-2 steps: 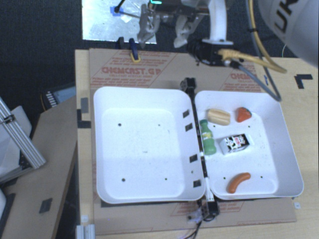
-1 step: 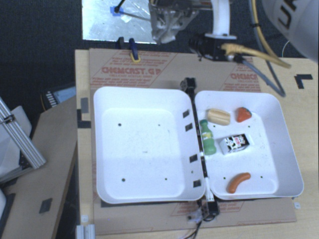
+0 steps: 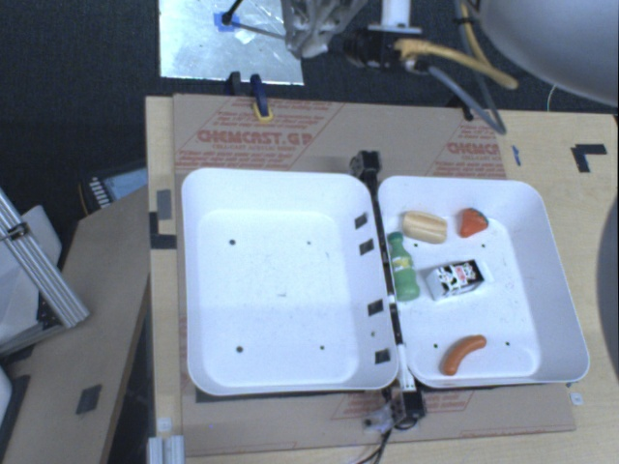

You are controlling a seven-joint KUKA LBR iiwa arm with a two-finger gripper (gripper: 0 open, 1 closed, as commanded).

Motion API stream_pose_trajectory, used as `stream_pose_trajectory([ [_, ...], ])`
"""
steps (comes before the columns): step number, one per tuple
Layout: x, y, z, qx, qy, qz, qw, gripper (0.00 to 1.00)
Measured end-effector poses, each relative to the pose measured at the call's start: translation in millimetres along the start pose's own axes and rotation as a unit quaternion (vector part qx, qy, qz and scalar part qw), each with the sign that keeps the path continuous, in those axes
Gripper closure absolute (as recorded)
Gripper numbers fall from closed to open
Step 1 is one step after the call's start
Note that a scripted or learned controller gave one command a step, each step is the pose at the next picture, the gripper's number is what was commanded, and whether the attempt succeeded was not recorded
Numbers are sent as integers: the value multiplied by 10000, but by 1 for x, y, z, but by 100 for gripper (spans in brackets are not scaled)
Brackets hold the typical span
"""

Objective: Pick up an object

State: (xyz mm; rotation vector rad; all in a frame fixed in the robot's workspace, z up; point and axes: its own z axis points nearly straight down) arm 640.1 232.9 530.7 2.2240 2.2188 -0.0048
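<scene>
White bins: two shallow trays lie side by side on the bench; the left bin [image 3: 271, 288] is bare, the right bin [image 3: 542, 288] carries all the objects.
Objects in right bin: a bread roll [image 3: 425, 226], a red piece [image 3: 472, 222] just beside it, a green bottle [image 3: 402, 268] along the left wall, a black-and-white carton [image 3: 456, 278] next to the bottle, and a sausage [image 3: 462, 354] near the front.
Gripper: the gripper [image 3: 311, 22] hangs high at the top of the camera view, well apart from both bins; nothing sits between its fingers, though how far they are spread I cannot tell.
Progress: nothing lifted yet; approach, descent, grasp and lift all remain.
</scene>
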Motion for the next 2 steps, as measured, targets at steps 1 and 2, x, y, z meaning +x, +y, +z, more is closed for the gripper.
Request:
stream_pose_trajectory([
  [1,2,-81,35,3,14,-46,10000,100],
  [2,2,-78,22,-33,26,-46,10000,100],
])
